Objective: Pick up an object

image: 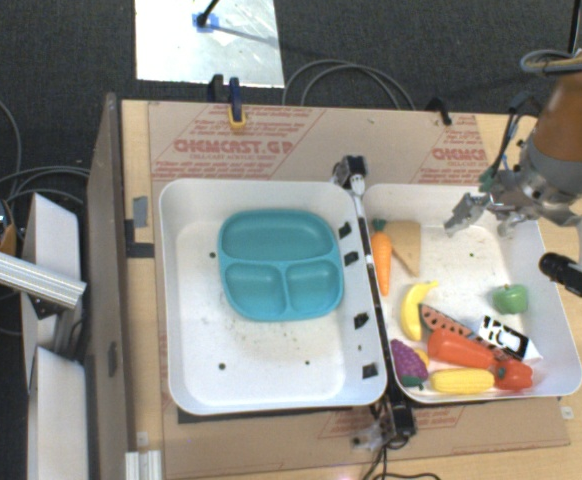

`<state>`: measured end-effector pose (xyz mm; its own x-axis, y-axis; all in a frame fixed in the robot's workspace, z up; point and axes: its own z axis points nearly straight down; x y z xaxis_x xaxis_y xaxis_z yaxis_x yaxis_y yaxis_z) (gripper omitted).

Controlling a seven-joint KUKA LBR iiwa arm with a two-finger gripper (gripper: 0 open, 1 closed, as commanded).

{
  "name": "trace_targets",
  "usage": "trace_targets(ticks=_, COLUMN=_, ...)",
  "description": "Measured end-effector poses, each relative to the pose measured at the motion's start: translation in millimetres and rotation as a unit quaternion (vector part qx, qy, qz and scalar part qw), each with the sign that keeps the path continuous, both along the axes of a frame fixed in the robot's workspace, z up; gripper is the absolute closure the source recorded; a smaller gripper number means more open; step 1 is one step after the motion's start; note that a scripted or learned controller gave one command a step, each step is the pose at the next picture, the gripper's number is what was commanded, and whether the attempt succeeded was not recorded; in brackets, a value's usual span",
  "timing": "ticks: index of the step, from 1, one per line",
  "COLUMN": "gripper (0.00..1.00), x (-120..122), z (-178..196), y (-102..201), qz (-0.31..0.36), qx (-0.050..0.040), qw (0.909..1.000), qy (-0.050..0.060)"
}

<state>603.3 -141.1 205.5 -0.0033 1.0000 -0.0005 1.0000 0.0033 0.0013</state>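
The right bin [471, 200] holds toy food. A carrot [381, 259] and a tan cheese wedge [404, 244] lie at its left. A banana [414, 308], a watermelon slice [449, 323], a red pepper [471, 355], a corn cob [460, 380] and purple grapes [408, 360] crowd the near part. A green fruit [510, 298] and a black-and-white block [504, 336] sit at the right. My gripper [487, 218] hangs over the bin's far right part, open, with nothing between its fingers and all the pieces nearer than it.
The left bin [196, 298] bears a blue divided plate [280, 265]. A black clipped divider [363, 278] runs between the bins. A black cylindrical part [571, 272] juts over the right bin's right rim. Cables lie beyond the bench's far edge.
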Motion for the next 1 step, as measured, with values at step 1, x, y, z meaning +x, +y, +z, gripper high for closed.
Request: trace_targets(ticks=1, gripper=0.00, x=-11.2, z=-48.6, y=54.9, qz=0.003, qx=0.0017, qw=1.0000, qy=0.002)
